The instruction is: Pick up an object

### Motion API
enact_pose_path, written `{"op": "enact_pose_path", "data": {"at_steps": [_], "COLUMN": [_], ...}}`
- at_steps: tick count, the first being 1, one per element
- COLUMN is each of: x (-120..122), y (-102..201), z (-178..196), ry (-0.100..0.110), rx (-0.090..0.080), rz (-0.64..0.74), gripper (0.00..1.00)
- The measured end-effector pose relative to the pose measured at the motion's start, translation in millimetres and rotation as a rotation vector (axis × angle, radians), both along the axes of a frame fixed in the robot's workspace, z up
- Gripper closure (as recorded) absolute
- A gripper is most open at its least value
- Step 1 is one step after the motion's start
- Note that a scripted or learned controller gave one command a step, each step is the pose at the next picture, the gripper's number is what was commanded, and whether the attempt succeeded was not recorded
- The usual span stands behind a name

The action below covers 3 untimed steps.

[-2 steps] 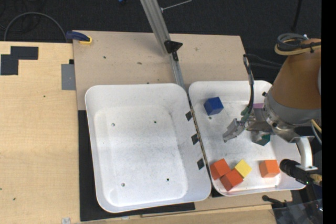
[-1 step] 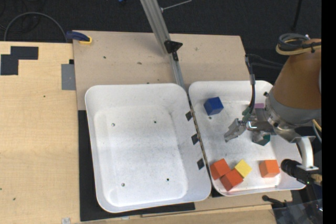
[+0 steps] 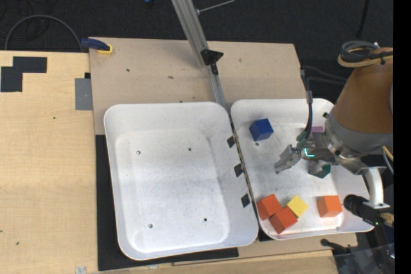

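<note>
Blocks sit nearest the camera: two orange-red blocks (image 3: 276, 214) touching, a yellow block (image 3: 297, 206) just beside them, an orange block (image 3: 329, 205), all below the gripper (image 3: 300, 159). The arm (image 3: 363, 109) reaches in from the right over the right bin (image 3: 279, 109), wrist bent low, gripper pointing left; whether it is clenched or released cannot be told. Beyond it, up-left, lies a blue block (image 3: 261, 129).

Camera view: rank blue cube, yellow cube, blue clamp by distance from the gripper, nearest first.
From the gripper:
1. Blue cube, right bin, up and left of it.
2. Yellow cube, right bin's near edge; close to the blue cube's distance.
3. Blue clamp, board's far left corner.
</note>
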<state>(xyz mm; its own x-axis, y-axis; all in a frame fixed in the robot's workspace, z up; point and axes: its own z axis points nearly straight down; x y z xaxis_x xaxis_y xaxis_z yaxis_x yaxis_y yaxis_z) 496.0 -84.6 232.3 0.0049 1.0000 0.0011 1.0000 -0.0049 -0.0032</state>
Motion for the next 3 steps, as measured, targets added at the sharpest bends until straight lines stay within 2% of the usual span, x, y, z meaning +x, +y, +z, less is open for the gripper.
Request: {"op": "enact_pose_path", "data": {"at_steps": [3], "x": [-0.1], "y": [-1.2], "z": [0.1], "ry": [-0.001], "rx": [0.000], "rz": [-0.007], "gripper": [0.00]}}
